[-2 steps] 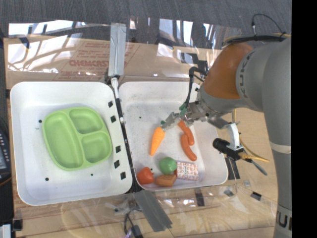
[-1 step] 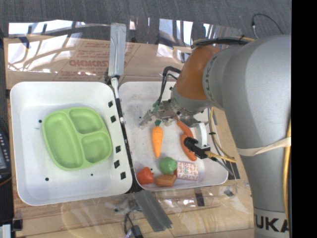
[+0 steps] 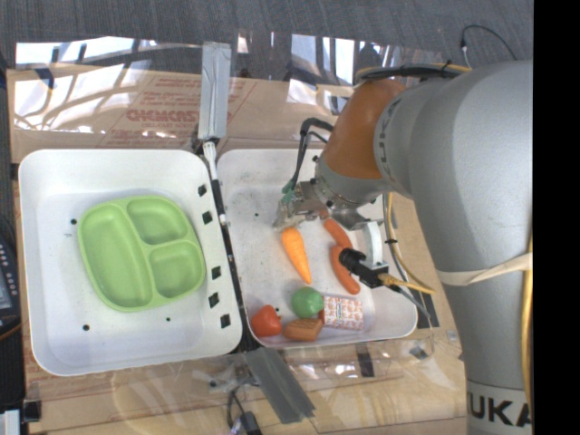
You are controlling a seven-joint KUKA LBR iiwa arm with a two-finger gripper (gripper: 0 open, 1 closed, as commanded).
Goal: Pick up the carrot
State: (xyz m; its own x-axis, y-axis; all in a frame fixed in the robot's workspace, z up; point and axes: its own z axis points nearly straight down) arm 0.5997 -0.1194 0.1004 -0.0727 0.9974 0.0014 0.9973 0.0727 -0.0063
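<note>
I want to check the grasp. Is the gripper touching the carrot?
Cannot tell. In the camera view, the gripper sits right at the carrot's upper end, but neither contact nor gap shows plainly.

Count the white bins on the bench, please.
2. The left bin holds a green tray; the right bin holds the carrot and other toy food.

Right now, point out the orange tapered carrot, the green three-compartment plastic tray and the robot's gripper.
orange tapered carrot (image 3: pixel 296 252), camera view, mid-body.
green three-compartment plastic tray (image 3: pixel 115 254), camera view, floor of its long compartment.
gripper (image 3: pixel 292 212), camera view, at its fingertips above the carrot's top.
</note>
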